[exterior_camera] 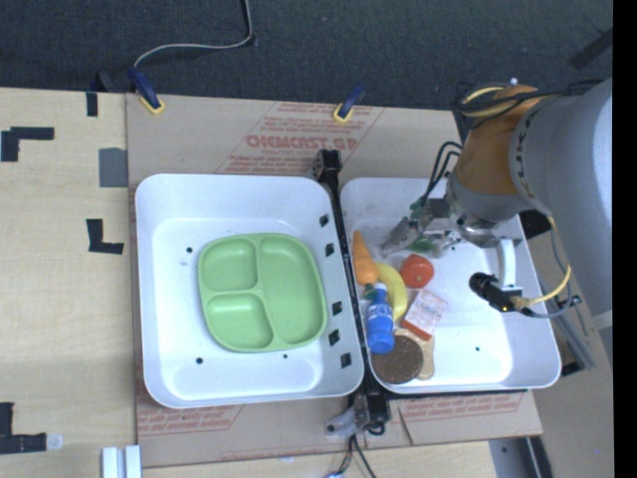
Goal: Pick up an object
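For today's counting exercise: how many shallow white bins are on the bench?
2. The left bin holds a green divided plate. The right bin, touching it, holds the small items, with the arm reaching in.

Robot lab, cardboard-covered bench (289, 142), two white bins (159, 267), clamps (147, 96)

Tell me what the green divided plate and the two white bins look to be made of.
Green divided plate: likely moulded plastic, matte to satin; even colour, soft rounded compartment ridges.
Left white bin and right white bin: probably thin formed plastic, smooth with a slight sheen; rounded corners, rolled rims. Coated metal can't be ruled out.
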`<state>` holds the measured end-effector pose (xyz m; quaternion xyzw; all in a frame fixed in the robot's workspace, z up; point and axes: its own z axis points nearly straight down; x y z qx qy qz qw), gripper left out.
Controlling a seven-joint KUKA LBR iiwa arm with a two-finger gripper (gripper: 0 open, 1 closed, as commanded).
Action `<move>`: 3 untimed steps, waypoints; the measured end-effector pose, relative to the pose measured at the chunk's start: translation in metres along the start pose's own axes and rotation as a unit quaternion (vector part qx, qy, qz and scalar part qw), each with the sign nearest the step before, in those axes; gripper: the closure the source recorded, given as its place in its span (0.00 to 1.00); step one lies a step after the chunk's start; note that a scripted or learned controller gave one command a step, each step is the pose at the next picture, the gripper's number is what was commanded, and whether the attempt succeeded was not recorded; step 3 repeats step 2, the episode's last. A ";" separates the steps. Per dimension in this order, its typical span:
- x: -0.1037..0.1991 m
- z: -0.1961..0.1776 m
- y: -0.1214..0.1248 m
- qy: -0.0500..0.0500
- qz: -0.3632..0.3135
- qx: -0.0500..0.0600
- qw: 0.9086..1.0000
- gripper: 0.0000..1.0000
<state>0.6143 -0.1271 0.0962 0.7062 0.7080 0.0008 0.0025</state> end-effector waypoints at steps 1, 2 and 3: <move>0.016 0.008 -0.020 -0.003 0.003 -0.003 1.000 0.00; 0.018 -0.001 -0.020 -0.001 0.001 -0.001 1.000 1.00; 0.018 -0.001 -0.020 -0.001 0.001 -0.001 1.000 1.00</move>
